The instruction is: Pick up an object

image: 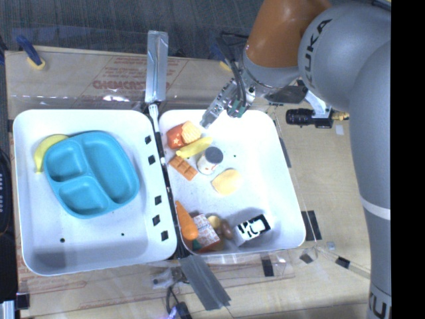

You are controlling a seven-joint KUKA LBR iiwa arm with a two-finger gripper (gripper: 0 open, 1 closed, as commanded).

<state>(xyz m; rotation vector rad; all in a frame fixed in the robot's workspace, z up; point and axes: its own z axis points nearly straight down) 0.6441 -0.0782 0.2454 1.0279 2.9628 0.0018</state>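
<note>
The end effector (pixel 214 113) is seen poised over the far rim of the right bin (pixel 279 178), just beside a tight cluster of small items; whether it is released or clenched cannot be told, as the tip is too small and blurred. Nothing is seen held in it. The likely targets are packed together near the bin's far left corner: a red and orange piece (pixel 176 137), a yellow banana-like piece (pixel 194 147), an orange block (pixel 184 167) and a round grey-capped item (pixel 212 157), several touching. A descent here could be spoiled by this crowding, with two items nudged or one pushed aside. The bin wall and divider lie close, so a collision is judged possible. The pale yellow oval (pixel 226 181) lies more apart and would be taken more cleanly
</note>
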